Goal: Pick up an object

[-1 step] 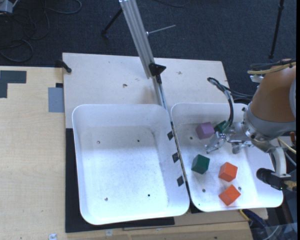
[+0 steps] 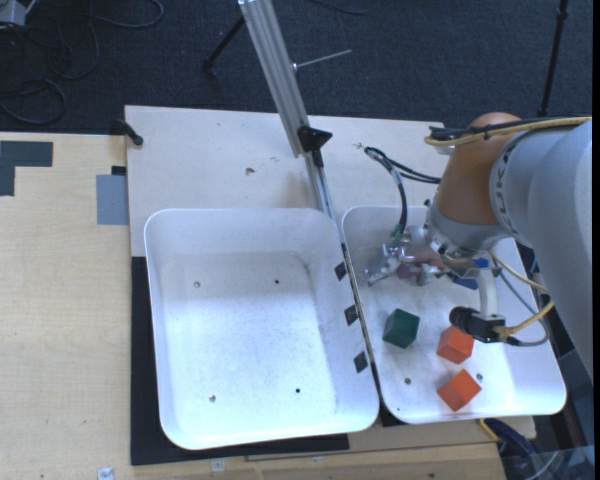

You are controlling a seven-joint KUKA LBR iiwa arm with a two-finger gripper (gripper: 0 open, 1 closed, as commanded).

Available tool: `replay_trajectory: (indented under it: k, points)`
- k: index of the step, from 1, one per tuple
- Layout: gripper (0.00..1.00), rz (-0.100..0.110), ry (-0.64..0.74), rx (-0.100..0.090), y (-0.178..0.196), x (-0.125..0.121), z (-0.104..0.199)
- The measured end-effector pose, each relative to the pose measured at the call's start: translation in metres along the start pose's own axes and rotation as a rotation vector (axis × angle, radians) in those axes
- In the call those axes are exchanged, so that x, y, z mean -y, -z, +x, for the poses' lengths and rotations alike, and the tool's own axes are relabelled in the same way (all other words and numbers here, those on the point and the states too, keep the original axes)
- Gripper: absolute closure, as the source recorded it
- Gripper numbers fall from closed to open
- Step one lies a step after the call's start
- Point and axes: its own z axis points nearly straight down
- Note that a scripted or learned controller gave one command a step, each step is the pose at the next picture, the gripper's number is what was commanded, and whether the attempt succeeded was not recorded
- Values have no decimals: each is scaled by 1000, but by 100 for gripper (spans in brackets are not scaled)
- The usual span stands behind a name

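My gripper (image 2: 388, 264) hangs over the back left part of the right bin (image 2: 540, 398), below the grey arm with its orange band (image 2: 470, 183). A dark green cube (image 2: 401, 327) lies in that bin, a little nearer the front than the gripper and apart from it. An orange cube (image 2: 455, 345) rests to the right of the green one. A second orange cube (image 2: 459, 389) lies near the bin's front wall. I see nothing held at the gripper's tip.
The left bin (image 2: 180, 230) stands beside the right one, with black clips (image 2: 351, 314) along the shared wall. A slanted aluminium post (image 2: 280, 78) rises behind the bins. Cables (image 2: 500, 323) loop off the wrist over the right bin.
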Motion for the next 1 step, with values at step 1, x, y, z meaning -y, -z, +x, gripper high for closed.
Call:
replay_trajectory:
  k: [1]
  points:
    - [0, -11, 0, 0, 95, -31, 14]
